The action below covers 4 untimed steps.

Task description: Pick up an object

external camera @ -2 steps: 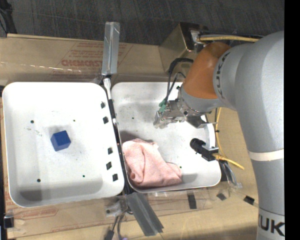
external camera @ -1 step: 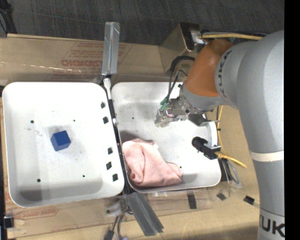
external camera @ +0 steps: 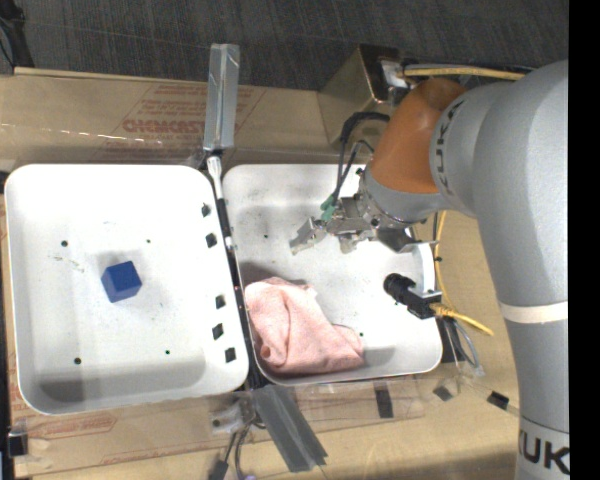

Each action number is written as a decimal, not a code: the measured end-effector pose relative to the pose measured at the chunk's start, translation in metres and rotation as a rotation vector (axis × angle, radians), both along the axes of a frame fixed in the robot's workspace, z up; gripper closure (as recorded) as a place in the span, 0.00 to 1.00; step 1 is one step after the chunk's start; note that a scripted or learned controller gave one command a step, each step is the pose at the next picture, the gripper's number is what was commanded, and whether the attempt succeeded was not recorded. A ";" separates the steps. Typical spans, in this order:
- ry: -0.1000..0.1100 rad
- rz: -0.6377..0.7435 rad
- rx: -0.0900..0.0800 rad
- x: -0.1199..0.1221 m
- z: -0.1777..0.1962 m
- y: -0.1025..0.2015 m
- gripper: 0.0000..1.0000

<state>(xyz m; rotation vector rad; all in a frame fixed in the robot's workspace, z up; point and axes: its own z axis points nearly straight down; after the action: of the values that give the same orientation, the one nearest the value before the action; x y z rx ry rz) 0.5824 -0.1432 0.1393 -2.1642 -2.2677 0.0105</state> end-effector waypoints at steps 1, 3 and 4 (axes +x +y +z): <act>-0.006 0.117 0.002 -0.066 -0.045 0.034 0.00; -0.006 0.138 0.002 -0.040 -0.049 0.044 0.00; -0.008 0.179 0.002 -0.005 -0.047 0.045 0.00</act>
<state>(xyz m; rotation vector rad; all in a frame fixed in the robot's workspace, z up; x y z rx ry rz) 0.5770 -0.0979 0.0923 -1.9564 -2.4555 0.0006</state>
